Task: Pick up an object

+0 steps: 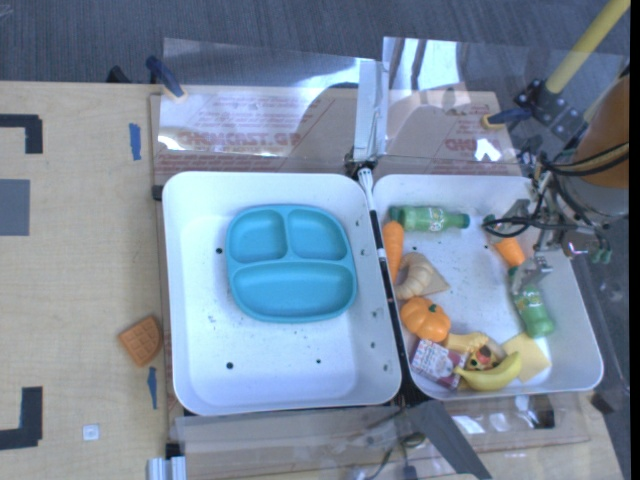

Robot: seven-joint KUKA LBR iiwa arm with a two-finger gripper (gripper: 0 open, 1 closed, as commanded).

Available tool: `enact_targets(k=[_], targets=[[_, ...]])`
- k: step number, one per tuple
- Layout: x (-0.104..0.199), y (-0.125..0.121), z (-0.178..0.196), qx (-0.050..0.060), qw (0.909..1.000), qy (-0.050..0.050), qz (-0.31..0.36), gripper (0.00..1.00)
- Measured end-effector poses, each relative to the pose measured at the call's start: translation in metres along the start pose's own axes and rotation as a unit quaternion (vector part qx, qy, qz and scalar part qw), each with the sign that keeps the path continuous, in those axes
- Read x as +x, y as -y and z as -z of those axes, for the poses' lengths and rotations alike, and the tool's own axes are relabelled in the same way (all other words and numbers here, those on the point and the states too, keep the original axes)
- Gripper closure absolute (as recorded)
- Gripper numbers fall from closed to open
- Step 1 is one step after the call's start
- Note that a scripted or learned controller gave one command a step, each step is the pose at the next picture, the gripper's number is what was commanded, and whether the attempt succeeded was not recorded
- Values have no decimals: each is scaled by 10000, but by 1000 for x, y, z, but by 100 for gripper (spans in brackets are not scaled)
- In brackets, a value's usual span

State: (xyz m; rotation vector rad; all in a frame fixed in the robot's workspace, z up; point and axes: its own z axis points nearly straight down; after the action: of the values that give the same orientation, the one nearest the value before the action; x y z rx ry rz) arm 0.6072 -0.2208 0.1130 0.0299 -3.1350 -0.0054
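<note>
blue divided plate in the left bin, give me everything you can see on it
The blue plate is a matte, plastic-looking tray with rounded corners and three compartments: two small ones at the far side, one wide one nearer the camera. It lies flat, right way up, roughly central in the left bin, nothing in it. Only the bin floor touches it.

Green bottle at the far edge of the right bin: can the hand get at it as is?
Probably yes. The green bottle lies alone on bare bin floor, nothing over it; the carrot sits close beside its left end.

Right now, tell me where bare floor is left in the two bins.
Left white bin: bare all around the blue divided plate, widest below it. Right white bin: one open middle patch between green bottle and yellow banana; crowded along its left wall and bottom.
</note>
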Motion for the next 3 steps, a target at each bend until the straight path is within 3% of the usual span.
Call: enact_targets(k=[1, 2, 3], targets=[[-7, 2, -25, 22, 9990, 72, -439, 0], [-12, 1, -10, 44, 9990, 143, -421, 100], [-12, 1, -11, 41, 9990, 135, -420, 0]])
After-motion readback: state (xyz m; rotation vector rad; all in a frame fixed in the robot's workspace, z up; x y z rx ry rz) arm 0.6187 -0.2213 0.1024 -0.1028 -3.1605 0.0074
